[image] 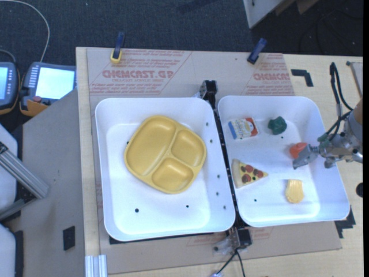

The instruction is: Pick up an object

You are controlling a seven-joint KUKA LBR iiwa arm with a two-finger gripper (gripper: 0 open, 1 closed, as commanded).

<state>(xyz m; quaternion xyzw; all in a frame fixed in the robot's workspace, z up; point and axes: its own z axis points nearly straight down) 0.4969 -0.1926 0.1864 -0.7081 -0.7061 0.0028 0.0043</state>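
White, shallow and side by side, the two bins sit on a table [86, 154] covered with printed brown board. In the right bin [323, 209], nearest the camera, a small yellow ridged piece [294, 190] lies at about 5 o'clock. A toy pizza slice [248, 173] lies at 8 o'clock, close to the wall shared with the left bin [115, 212]. A yellow divided plate [166, 153] rests flat at the centre of the left bin.

The grey arm [346, 149] reaches over the right bin's rim at 3 o'clock. The jaws point toward 9 o'clock, low over the bin floor. Whether they are spread or pressed together I cannot tell, and nothing is seen between them. A red-orange piece [298, 150] lies just beside their tip, on the far side.

Farther back, a white packet with red and blue print [243, 128] lies at 11 o'clock and a dark green lump [278, 124] at 12 o'clock. Two blue clamps [118, 46] grip the table's far edge.
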